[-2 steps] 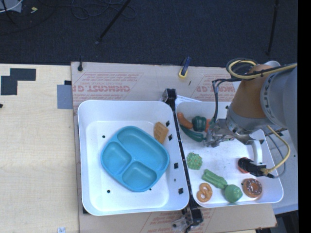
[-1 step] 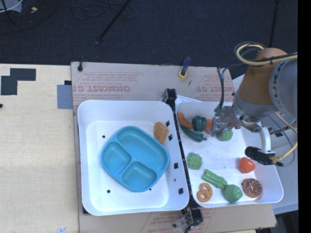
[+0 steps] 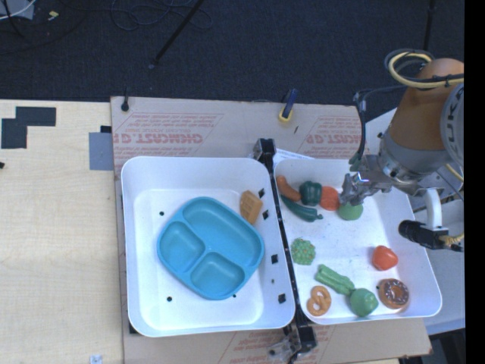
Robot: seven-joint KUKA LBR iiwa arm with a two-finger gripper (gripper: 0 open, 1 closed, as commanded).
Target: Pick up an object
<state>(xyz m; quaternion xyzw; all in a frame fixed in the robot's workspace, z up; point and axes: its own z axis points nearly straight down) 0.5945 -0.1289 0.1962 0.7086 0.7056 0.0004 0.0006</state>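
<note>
Bins: two, white, side by side on the tabletop. One blue tray with three compartments lies in the left bin, and one tan pastry leans by that bin's right wall. Right bin holds the rest, one of each: a carrot, a green pepper, a dark green pod below them, an orange piece, a green ball, a broccoli, a light green pod, a pretzel, a lime, a donut and a red tomato

Orange piece is partly covered by the pepper and the end effector, so its shape is unclear. Green ball shows only its lower half; the end effector hides the top. Arm is cut off at the right edge

End effector hangs low at the back of the right bin, directly over the green ball and beside the orange piece. Its fingers are blurred together with the dark metal around them, so how far apart they are can't be judged, nor whether they touch or pinch the ball
</note>
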